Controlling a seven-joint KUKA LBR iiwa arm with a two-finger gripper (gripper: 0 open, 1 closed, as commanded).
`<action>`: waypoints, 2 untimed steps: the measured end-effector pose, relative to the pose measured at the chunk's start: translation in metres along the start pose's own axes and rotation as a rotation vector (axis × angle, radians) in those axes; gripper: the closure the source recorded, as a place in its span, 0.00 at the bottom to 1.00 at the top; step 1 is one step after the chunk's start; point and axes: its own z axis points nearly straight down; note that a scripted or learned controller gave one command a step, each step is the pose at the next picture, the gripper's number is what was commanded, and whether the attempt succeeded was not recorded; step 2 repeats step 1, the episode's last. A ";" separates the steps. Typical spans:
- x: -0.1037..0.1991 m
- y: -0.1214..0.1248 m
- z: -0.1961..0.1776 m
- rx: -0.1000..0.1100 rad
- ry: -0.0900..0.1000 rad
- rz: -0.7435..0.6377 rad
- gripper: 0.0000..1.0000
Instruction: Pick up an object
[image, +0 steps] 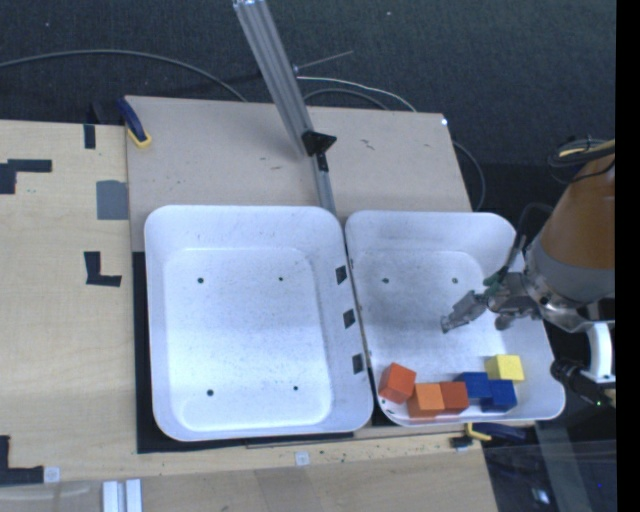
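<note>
Approach step judged in hand: the pincer (458, 318) is seen over the bare middle of the right bin (420, 240), nothing between its fingers; whether they are spread or closed cannot be told. Blocks are clustered at the bin's near edge: an orange-red cube (398, 381), an orange block (430, 398), a red block (454, 396), a blue block (490, 391), a yellow cube (507, 368). The next move is judged to need travel toward that cluster and descent. The yellow cube, small and matte, seems freest.
</note>
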 end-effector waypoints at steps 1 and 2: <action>0.031 0.020 -0.156 -0.010 -0.002 -0.003 0.00; 0.031 0.020 -0.156 -0.010 -0.002 -0.003 0.00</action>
